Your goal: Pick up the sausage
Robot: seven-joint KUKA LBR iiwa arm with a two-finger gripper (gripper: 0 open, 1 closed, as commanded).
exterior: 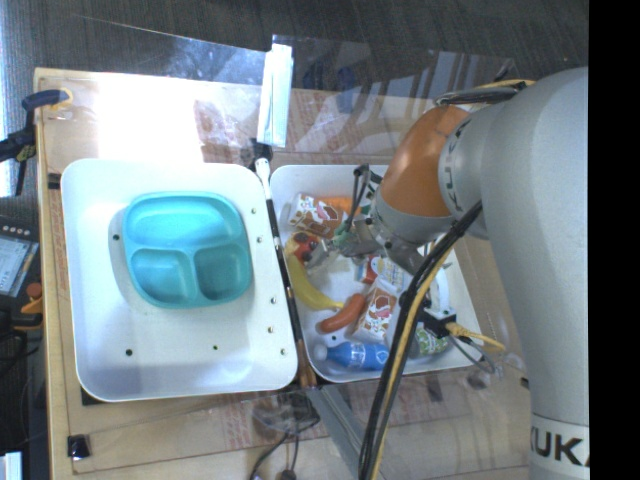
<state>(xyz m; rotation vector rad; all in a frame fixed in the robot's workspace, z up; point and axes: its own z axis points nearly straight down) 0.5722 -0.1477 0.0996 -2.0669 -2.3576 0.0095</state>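
Note:
The sausage (343,314) is a short orange-red link lying in the right bin (312,360), near its front half, between a yellow banana (303,284) and a printed snack packet (379,313). My gripper (348,240) hangs over the middle of the right bin, below the orange wrist band, a little behind and above the sausage. Its fingertips are lost among the cluttered items beneath it. Nothing can be seen held.
A blue bottle (357,356) lies at the right bin's front wall. More packets (312,214) sit at its back left. The left bin (90,348) bears a turquoise divided tray (188,246). The arm's grey body covers the right bin's right side.

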